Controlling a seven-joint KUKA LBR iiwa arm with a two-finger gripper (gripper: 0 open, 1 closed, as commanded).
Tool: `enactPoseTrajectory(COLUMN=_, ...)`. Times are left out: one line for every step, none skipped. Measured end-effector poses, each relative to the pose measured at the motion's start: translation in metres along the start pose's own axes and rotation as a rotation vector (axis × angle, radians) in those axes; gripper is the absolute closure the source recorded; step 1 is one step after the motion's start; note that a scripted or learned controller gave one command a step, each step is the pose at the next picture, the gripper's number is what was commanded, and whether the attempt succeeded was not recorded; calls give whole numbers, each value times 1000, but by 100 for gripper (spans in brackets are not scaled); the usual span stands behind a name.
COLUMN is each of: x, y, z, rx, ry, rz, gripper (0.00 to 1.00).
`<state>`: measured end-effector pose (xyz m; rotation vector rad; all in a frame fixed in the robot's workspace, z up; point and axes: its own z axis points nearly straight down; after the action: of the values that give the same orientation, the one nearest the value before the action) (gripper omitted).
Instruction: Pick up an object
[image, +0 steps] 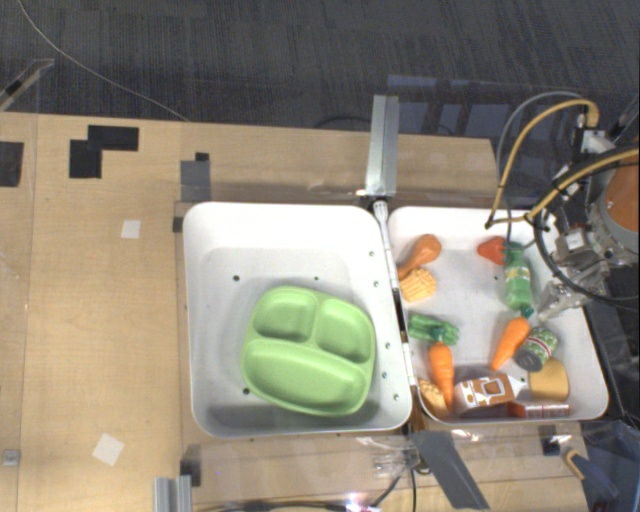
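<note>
The right bin (470, 225) holds several toy foods. An orange drumstick (421, 251) and a corn cob (418, 286) lie near its left wall. A green vegetable (432, 328) and a carrot (441, 362) sit below them. A second carrot (510, 342), a green bottle (517, 285), a red piece (491, 250), a small can (537, 348), a yellow cup (549, 380) and a ketchup bottle (490, 392) fill the right half. My gripper (558, 300) hangs over the bin's right edge, just above the can and beside the green bottle, with nothing seen in it.
A green divided plate (308, 348) lies in the left bin (215, 300). The arm and its yellow and black cables (540, 150) crowd the right bin's far right corner. A metal post (379, 150) stands behind the wall between the bins.
</note>
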<state>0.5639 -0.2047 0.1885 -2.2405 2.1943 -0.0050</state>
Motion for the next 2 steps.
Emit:
enactPoseTrajectory(x=-5, y=-12, z=23, rx=0, ry=-1, rz=-382, gripper=100)
enactPoseTrajectory(x=-26, y=52, z=97, rx=6, ry=6, rz=-558, gripper=100)
